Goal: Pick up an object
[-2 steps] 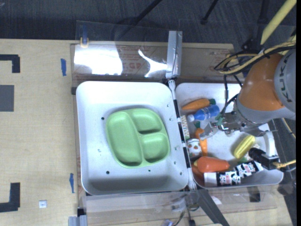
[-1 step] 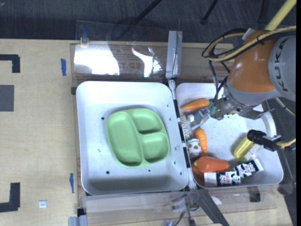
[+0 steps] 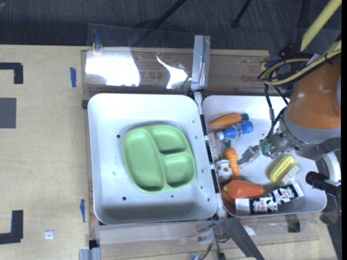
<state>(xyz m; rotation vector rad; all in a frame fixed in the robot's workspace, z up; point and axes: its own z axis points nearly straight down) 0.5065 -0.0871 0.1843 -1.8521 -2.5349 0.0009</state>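
The right bin (image 3: 255, 106) holds several toys. An orange carrot (image 3: 225, 119) and a blue bottle (image 3: 239, 130) lie at its back left. Along the left wall sit a small orange carrot (image 3: 232, 159) and a white-and-brown ball (image 3: 222, 170). A larger orange-red carrot (image 3: 244, 188) and a cow-patterned bottle (image 3: 269, 201) lie at the front. A yellow corn cob (image 3: 281, 168) rests right of centre. My gripper (image 3: 251, 154) hangs low over the middle of this bin, between the small carrot and the corn, pointing left. I see nothing held in it.
The left bin (image 3: 103, 145) contains a green divided plate (image 3: 159, 157). A metal divider (image 3: 200, 64) stands behind the seam between the bins. The arm's orange band (image 3: 317, 99) and yellow-black cables (image 3: 282, 69) crowd the right bin's back right corner.
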